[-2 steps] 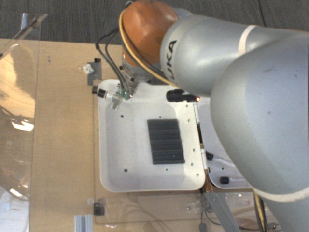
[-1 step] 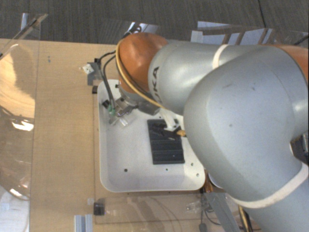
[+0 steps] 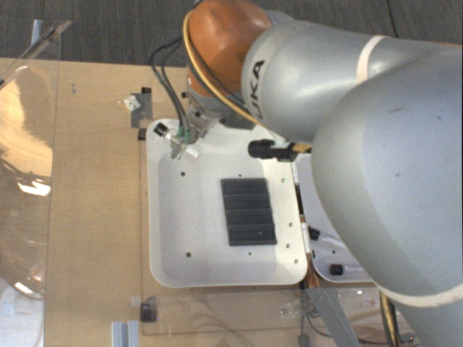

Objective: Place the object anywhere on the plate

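A dark grey ribbed rectangular plate (image 3: 248,212) lies flat in the middle of the left white bin (image 3: 173,262). My gripper (image 3: 181,144) hangs low over the far left corner of that bin, well up and to the left of the plate. The arm's big grey body hides most of the right bin (image 3: 340,255). A small black object (image 3: 336,270) rests on the visible strip of the right bin, near its front. I see nothing clearly held at the gripper tip.
The grey arm with its orange band (image 3: 221,35) spans the right and top of the view. A small grey bracket (image 3: 139,107) sits on the wooden bench beyond the left bin. A clear plastic sheet (image 3: 25,165) covers the bench at the left.
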Robot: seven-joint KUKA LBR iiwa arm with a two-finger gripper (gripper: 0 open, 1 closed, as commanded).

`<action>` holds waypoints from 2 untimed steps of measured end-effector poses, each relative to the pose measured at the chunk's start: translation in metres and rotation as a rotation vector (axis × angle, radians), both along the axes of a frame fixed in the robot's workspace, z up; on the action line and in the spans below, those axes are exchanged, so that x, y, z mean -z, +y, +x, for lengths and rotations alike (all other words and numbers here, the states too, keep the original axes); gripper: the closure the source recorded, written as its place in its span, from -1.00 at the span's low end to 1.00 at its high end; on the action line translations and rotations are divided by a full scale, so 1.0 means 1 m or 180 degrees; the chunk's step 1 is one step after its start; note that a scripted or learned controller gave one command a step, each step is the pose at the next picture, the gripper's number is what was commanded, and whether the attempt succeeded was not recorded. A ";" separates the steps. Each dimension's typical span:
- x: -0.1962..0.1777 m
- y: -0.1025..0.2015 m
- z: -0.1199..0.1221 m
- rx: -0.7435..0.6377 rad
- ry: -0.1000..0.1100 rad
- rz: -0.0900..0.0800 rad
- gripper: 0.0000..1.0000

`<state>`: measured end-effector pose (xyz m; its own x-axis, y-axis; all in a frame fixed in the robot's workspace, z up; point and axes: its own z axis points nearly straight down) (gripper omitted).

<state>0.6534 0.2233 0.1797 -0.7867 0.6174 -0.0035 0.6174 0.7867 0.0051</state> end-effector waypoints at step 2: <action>0.088 0.001 -0.106 0.0388 -0.0034 0.0008 1.00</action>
